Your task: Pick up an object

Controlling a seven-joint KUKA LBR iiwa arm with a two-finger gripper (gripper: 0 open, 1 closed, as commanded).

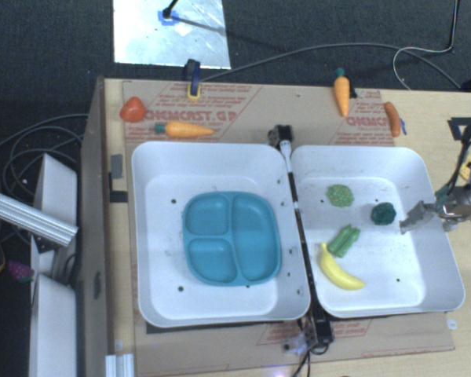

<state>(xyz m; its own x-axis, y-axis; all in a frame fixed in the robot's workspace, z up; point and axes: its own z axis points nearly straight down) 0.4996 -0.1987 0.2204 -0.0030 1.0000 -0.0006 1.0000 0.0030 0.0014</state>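
The right bin [424, 289] holds a yellow banana [340, 272] near its front, a green ridged vegetable [344, 239] just above it, a light green leafy piece [339, 195] further back, and a dark green broccoli-like piece [383, 213] to the right. My gripper [414, 218] comes in over the bin's right rim, just right of the dark green piece, with nothing visible between its fingers.
The left bin [153, 210] holds a blue divided plate [231, 237]. On the cardboard behind the bins lie a tomato [133, 110], a carrot [186, 129], another carrot [342, 94] and an orange piece [392, 118]. Cables run at the left and top.
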